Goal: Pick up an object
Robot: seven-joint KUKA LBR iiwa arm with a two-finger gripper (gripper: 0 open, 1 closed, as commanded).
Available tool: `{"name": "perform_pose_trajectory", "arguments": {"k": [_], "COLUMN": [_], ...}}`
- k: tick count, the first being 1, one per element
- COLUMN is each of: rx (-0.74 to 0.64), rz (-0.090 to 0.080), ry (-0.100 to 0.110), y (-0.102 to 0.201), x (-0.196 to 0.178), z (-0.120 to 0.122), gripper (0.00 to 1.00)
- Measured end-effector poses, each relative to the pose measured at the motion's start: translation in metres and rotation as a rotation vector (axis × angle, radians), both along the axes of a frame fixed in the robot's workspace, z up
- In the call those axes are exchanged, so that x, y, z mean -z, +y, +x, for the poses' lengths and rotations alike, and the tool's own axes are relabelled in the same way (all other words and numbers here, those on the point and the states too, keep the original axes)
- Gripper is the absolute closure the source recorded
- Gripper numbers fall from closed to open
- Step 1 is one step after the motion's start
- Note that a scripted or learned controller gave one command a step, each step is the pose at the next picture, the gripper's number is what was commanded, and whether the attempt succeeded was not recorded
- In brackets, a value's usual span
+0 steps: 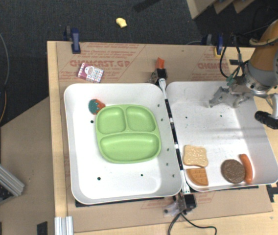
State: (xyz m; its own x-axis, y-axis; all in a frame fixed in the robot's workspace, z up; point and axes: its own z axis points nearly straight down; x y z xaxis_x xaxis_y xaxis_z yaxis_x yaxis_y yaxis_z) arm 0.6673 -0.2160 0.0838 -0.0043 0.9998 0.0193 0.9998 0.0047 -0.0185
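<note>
My gripper [225, 100] hovers over the far part of the right bin [217, 131], its grey fingers spread open with nothing between them. At that bin's near edge lie a pale slice of toast [196, 155], an orange waffle piece [198, 176], a round brown patty [233, 171] and a red-orange sausage [247, 167]. All of them are well nearer the front than the gripper. In the left bin [80, 170] a green divided plate [127, 132] lies flat, with a small red and green toy [96, 105] at its far left corner.
A pink packet [90, 72] lies on the cardboard behind the left bin. Blue clamps [74, 39] and an orange clamp [159, 65] hold the far edge. A yellow scrap [121, 22] lies on the dark floor beyond.
</note>
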Motion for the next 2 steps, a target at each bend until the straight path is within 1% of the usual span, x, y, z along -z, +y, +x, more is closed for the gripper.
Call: {"name": "perform_pose_trajectory", "arguments": {"k": [1, 2], "rx": [0.003, 0.01], "rz": [-0.01, -0.023], "ry": [-0.015, -0.023], "y": [-0.003, -0.009], "x": [-0.002, -0.11], "z": [-0.104, -0.191], "gripper": [0.0, 0.0]}}
